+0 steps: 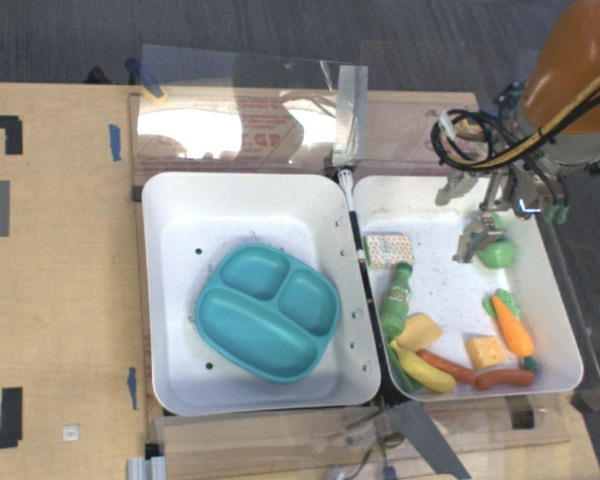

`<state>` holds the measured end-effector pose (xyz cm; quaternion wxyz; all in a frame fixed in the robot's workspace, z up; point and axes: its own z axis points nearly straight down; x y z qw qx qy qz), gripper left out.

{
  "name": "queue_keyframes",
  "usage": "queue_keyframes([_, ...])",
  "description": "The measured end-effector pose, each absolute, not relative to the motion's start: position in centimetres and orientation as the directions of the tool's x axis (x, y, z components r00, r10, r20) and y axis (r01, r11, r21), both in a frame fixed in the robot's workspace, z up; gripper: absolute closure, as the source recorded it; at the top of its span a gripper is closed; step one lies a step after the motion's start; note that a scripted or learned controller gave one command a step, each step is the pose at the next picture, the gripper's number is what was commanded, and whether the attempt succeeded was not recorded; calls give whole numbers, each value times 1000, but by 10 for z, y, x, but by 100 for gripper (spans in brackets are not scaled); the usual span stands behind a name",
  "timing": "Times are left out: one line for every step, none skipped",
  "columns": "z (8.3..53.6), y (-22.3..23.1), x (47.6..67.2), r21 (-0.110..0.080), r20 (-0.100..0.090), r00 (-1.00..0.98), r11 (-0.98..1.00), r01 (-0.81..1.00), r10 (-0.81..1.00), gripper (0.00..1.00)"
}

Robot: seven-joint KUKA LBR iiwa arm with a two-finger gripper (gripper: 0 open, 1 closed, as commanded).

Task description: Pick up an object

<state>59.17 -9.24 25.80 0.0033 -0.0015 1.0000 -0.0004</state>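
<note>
The two-finger gripper, its opening unreadable, hangs touching the round green toy, seemingly to grasp it.

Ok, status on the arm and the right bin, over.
Gripper low in right bin, beside green round toy; grasp unconfirmed. Carrot, cheese, sausage lie nearer front. Teal plate in left bin.

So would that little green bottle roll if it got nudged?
Probably. The bottle lies on its side, and its rounded body would likely roll sideways. It looks like a light plastic toy, so a nudge could shove it against the banana beside it.
</note>
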Motion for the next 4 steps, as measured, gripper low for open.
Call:
queue_keyframes([113, -96, 569, 1, 7, -1000, 1000, 19, 19, 0])
queue_keyframes([91, -132, 493, -3, -12, -1000, 1000, -12, -12, 0])
queue_keyframes([99, -116, 578, 3, -8, -936, 936, 353, 353, 0])
queue_keyframes([212, -187, 572, -1, -18, -958, 958, 286, 286, 0])
